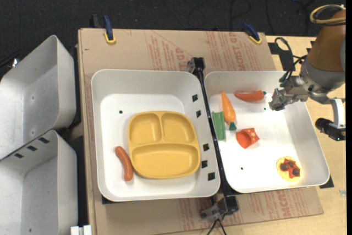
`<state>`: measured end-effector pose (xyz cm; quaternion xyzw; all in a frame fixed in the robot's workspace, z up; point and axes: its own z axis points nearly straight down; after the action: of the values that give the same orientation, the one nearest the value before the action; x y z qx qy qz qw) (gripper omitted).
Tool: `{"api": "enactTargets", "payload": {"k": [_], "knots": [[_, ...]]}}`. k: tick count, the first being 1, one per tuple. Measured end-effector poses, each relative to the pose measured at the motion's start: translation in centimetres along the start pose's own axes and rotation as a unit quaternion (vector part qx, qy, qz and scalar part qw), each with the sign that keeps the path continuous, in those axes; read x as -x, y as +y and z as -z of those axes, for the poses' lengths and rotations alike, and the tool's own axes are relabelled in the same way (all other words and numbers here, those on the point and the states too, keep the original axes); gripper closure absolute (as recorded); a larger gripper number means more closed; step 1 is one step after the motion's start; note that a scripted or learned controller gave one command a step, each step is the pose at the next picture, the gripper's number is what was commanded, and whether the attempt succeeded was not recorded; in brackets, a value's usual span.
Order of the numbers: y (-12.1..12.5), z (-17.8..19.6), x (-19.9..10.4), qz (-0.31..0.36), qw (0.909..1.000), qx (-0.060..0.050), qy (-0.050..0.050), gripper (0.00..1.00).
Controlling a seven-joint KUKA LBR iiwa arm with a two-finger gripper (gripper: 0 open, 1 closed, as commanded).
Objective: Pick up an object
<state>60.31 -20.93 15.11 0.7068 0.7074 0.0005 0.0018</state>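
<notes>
The right bin (313, 143) holds several toy foods. A red chili pepper (249, 96) lies near the bin's far wall, an orange carrot (228, 107) beside a green piece (219, 124) at the left, a red pepper chunk (247, 137) in the middle and a small yellow pizza slice (289, 168) at the near right. My gripper (278, 100) hangs over the bin's far right part, just right of the chili pepper's tip, with nothing seen between its fingers. The arm's grey and orange wrist (329, 52) rises behind it.
The left bin (107, 118) holds a yellow divided plate (164, 145) and an orange-brown sausage (124, 163) at its near left. A black divider with clips (209, 124) runs between the bins. Two empty white tubs (33, 135) stand at the left of the bench.
</notes>
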Motion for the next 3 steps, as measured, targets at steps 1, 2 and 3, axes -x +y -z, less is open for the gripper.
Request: {"api": "enactTargets", "payload": {"k": [1,2,3], "knots": [[0.1,6.4,0.2,0.001,1.0,0.002,-0.001,1.0],[0.1,6.2,0.2,0.001,1.0,0.0,0.0,1.0],[-0.8,7.4,-4.8,0.003,1.0,-0.002,0.002,1.0]]}}
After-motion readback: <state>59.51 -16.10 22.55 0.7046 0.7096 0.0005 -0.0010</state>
